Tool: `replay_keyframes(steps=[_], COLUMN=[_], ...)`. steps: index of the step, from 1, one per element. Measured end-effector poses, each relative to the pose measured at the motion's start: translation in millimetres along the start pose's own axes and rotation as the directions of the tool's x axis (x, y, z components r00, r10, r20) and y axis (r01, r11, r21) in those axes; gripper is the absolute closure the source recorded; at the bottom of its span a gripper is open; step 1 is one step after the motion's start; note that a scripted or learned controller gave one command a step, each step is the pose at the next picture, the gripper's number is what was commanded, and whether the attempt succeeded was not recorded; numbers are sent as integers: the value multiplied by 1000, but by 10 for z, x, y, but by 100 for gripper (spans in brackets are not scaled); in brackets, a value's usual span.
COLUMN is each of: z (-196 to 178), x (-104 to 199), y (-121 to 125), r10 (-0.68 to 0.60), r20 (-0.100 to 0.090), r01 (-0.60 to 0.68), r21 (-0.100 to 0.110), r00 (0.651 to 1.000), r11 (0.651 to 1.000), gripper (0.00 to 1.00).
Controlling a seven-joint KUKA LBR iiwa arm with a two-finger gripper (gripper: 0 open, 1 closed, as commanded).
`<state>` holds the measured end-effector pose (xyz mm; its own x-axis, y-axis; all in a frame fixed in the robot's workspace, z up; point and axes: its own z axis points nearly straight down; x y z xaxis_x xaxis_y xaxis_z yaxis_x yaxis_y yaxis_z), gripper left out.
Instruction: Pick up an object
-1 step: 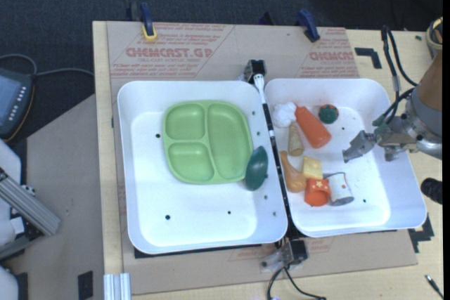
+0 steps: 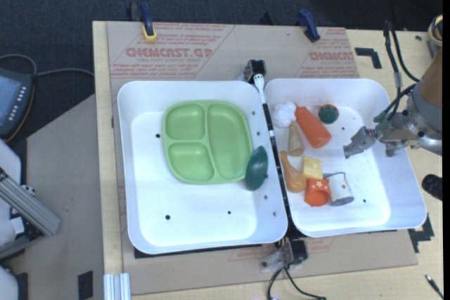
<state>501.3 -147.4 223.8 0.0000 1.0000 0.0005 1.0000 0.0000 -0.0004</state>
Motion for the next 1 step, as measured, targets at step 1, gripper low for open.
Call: replay_keyframes(steps=[1], z=[635], x=[12], y=[-34], r10=[1], r20=[-3], r01=[-1], r21=[7], r00=[1000], r11=[1000], gripper=[0])
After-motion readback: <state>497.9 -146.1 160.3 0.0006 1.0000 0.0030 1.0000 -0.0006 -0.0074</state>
